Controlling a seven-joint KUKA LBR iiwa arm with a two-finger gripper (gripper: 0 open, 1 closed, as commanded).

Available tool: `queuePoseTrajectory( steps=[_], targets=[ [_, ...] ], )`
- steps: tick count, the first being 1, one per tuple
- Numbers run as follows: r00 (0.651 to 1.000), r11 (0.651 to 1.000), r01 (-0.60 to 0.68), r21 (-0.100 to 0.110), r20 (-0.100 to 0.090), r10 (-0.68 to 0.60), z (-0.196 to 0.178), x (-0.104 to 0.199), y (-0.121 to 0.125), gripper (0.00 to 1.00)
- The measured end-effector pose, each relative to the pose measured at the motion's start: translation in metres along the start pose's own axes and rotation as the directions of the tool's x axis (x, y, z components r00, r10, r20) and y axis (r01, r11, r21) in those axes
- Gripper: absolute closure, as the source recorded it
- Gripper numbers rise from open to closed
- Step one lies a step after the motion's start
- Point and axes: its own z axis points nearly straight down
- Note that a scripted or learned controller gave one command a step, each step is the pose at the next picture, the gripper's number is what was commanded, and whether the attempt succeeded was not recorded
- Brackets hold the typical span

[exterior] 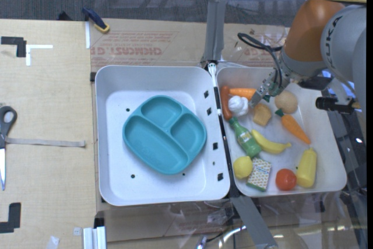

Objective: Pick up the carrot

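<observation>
- Camera view: carrot [295, 128] lies in the right bin [335, 181], toward its right side, slanting from a blunt top near the potato [285, 102] down to a thin tip pointing lower right. Nothing rests on it; the banana [271, 143] lies near on its left and a yellow piece [307, 165] sits just below the tip.
- Gripper [263, 93] hangs over the bin's upper middle, near a second long orange piece [242, 92] and a white garlic-like toy [237, 104]. Whether its fingers are spread or pressed together I cannot tell.
- Handling, as a judgement: it looks like a light, stiff plastic toy with a smooth skin, so it may slip or roll. The thick upper half gives the surest hold, with the pinch set across its width; the narrow tip would likely squirt out.
- Left bin [105, 143] holds a blue tray [165, 134], well apart from the work.
</observation>
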Motion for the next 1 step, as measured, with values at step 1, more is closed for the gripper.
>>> queuePoseTrajectory(
  steps=[1],
  targets=[
    [0.904,0.904,-0.427,0.004,-0.004,0.427,-0.0888,0.0641,0.0386,1.0]
  ],
)
